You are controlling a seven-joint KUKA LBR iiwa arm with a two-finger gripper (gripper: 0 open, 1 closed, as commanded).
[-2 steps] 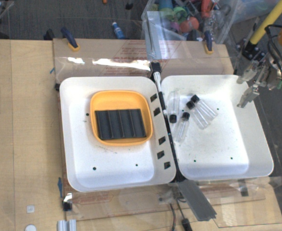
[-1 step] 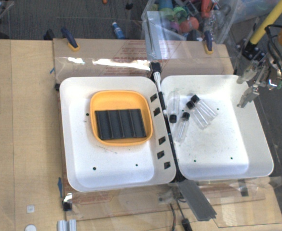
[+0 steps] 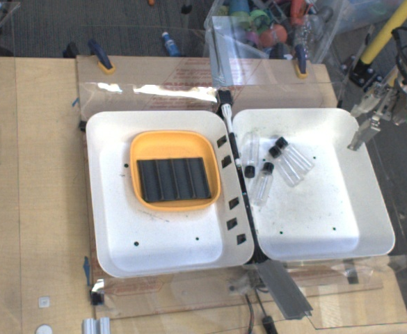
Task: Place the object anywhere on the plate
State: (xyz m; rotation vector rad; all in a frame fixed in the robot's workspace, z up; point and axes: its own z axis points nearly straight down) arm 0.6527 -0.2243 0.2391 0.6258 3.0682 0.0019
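— What's on the bench, biggest first?

— Two shallow white bins side by side. The left bin [image 3: 113, 242] holds an orange plate [image 3: 174, 169], squarish with rounded corners, sitting a bit toward the bin's far half. On the plate lies a dark ribbed block [image 3: 173, 179], four or five black bars side by side, covering most of the plate's floor.

— And the other one?

— The right bin [image 3: 328, 221] has a small cluster of clear plastic vials [image 3: 280, 164] with black caps, lying on their sides near its left wall, toward the far corner. Some overlap; I can't count them for certain. So the object is in the right bin, well apart from the plate. The rest of that bin's floor is bare white with a few dark specks.

— Anything behind the bins?

— A clear plastic tub [image 3: 273, 19] stands past the far edge, stuffed with coloured odds and ends, red, green and blue.

— Where's the gripper?

— The gripper [image 3: 370, 124] hangs at the right bin's far right corner, over the rim, with nothing between its fingers that I can see. How far apart they are I can't tell from here; it's small and blurred against the clutter.
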